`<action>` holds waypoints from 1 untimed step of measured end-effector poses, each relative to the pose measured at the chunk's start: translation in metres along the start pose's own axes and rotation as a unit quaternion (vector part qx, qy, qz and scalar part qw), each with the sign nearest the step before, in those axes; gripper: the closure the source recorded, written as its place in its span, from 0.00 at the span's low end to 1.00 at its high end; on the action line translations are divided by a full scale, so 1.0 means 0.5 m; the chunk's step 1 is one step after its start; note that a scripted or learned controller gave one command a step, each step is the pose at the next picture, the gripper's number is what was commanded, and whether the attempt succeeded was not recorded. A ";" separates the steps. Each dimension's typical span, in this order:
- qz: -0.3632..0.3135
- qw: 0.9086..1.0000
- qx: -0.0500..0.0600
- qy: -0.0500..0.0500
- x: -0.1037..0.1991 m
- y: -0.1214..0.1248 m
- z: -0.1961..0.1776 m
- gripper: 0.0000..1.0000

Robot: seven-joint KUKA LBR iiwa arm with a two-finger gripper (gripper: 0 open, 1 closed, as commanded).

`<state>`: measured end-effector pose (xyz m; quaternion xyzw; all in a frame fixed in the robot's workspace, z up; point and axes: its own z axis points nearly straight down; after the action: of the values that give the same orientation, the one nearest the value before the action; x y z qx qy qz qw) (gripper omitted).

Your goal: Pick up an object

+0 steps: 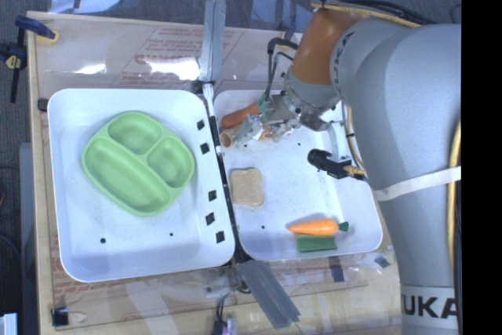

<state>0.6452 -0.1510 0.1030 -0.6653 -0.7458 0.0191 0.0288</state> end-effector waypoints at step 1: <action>-0.002 1.000 0.002 0.000 0.001 -0.001 -0.014 1.00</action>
<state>0.6452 -0.1506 0.1102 -0.6634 -0.7474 0.0205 0.0298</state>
